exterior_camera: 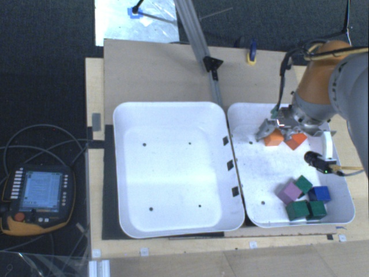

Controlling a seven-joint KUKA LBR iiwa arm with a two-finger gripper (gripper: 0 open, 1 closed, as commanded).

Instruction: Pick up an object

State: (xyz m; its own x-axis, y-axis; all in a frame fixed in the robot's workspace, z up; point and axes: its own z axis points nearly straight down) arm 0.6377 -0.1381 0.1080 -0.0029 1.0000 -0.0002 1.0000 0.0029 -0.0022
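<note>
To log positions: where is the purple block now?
The purple block lies in the right bin, near its front right corner, touching the green blocks.

Two bins side by side on the table (167, 68): left bin (124, 154) mid-frame, right bin (253, 212) touching it on the right. Arm (337, 82) comes in from upper right of frame, tool (283, 128) down over upper part of right bin. Two blocks (275, 139) just below the tool, side by side, touching or nearly. Cluster of five blocks (304, 198) packed together in lower right corner of right bin, well apart from the upper pair. Pole (193, 25) slants from top centre of frame down to the bins' upper junction. Pendant (37, 201) with cables off the table, lower left of frame.
</note>
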